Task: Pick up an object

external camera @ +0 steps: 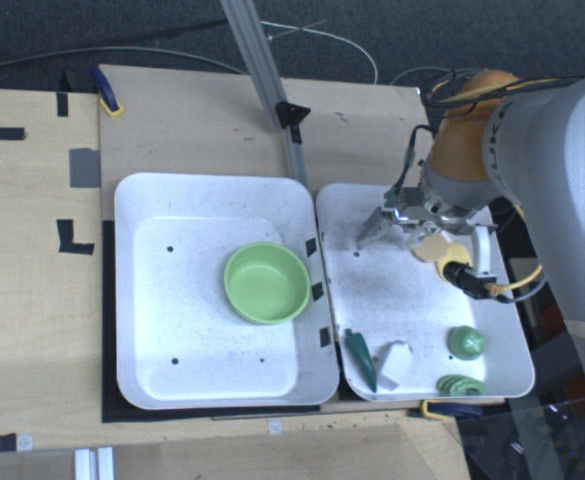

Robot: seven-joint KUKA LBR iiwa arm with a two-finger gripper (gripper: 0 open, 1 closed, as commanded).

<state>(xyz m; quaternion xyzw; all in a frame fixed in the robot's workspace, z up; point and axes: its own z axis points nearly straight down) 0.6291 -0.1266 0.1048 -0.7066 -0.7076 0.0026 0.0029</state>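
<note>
Robotics lab, taped plywood bench (32, 268), two white bins (132, 298), loose cables (312, 33), metal camera pole (257, 53)

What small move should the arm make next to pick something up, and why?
Probably shift the gripper toward the near end of the right bin before descending. It sits over a bare patch at the far end, while the green ball, white block and dark green piece lie at the near end.

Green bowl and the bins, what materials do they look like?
Green bowl: probably plastic, a uniform matte lime colour with a soft sheen and a thick rim. Bins: likely moulded white plastic, with rounded corners and a speckled, scuffed matte floor.
</note>
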